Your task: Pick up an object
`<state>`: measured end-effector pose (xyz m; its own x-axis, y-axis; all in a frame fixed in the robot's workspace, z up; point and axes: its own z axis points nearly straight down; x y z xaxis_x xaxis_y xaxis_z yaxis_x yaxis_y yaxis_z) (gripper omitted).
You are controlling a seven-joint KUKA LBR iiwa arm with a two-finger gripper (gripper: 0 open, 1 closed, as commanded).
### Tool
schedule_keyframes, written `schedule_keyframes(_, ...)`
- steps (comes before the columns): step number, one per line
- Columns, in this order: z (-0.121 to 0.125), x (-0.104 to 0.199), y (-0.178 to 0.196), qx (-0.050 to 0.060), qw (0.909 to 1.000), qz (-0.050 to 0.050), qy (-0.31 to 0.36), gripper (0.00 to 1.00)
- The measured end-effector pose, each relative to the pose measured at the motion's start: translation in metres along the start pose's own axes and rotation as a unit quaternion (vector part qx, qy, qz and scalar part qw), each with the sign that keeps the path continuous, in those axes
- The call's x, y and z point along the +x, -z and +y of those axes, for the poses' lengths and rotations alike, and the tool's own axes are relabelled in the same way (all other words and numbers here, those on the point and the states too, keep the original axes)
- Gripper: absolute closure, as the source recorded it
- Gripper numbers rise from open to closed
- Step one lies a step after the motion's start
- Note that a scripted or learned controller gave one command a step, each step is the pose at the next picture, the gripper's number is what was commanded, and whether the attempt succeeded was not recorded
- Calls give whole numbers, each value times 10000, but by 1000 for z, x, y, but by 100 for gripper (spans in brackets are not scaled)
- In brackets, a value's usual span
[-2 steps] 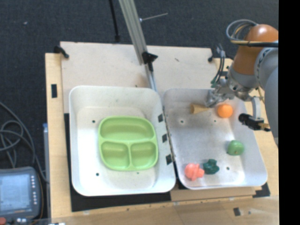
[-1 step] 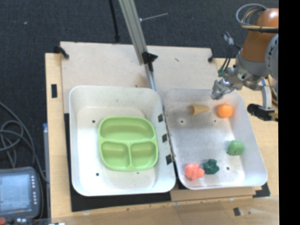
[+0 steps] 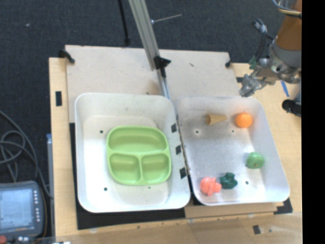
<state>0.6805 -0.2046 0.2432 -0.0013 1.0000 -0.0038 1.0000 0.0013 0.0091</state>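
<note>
Evidently nothing had been picked up yet. The gripper [image 3: 247,89] was seen hanging just outside the far rim of the right bin [image 3: 269,136], and whether it stood apart or together could not be told, for its tip was small and blurred.

Nearest below it lay an orange ball [image 3: 244,120], with a tan cone [image 3: 216,119] just beside the ball, further out from the arm. Well further down the bin, a green lump [image 3: 255,160] was set close to the wall on the arm's side, and a dark green toy [image 3: 228,180] was found touching a pink toy [image 3: 209,185] near the front rim. Beyond all of these, well apart from the gripper, a green divided plate [image 3: 138,154] lay in the left bin [image 3: 91,136].

Several failures were judged likely. The ball, being round, could be squeezed out and sent rolling if it were closed on off-centre. The cone, lying on its side, could be pushed rather than caught. The bin's rim could be struck on a descent begun from so near the edge. With the two touching toys, both could be nudged and neither secured.
</note>
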Motion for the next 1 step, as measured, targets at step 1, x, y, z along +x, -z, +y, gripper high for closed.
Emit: schedule_keyframes(1,2,-2,56,1,10000,2,25,100)
